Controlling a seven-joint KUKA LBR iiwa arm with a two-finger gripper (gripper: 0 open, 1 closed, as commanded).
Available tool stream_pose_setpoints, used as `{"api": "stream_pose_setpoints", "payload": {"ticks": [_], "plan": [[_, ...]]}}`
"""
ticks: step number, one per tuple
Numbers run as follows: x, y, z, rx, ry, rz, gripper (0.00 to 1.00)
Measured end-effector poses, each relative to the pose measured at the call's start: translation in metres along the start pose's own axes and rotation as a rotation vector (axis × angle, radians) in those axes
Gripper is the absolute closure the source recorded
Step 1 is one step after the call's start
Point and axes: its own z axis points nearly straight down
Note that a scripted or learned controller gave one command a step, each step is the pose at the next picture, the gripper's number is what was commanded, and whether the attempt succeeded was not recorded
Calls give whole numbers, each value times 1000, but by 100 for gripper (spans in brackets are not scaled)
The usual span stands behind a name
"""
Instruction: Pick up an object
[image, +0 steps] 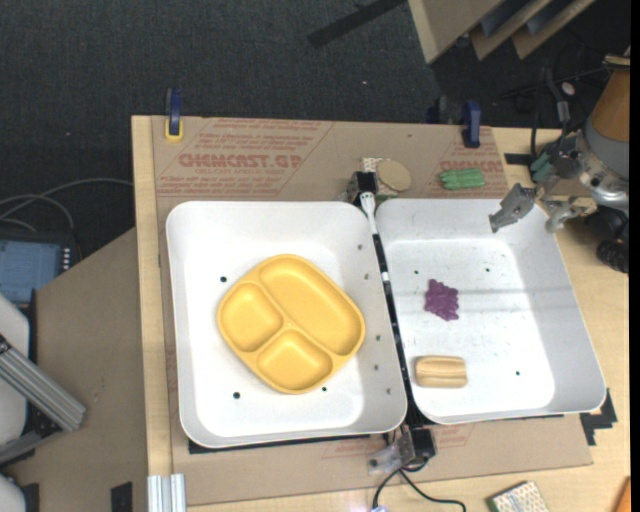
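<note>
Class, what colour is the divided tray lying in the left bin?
Yellow: the divided tray shows clearly in the camera view, lying in the left bin.

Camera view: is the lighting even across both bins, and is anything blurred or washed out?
Camera view: the left bin is bright and even; a faint shadow band crosses the right bin; the gripper looks slightly soft; the yellow divided tray is sharp.
</note>
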Motion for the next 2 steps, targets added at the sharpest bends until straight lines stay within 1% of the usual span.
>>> {"api": "stream_pose_setpoints", "payload": {"ticks": [1,2], "plan": [[46,-52,145,18,6,-1,0],[43,-46,125,-3,-1,2,100]]}}
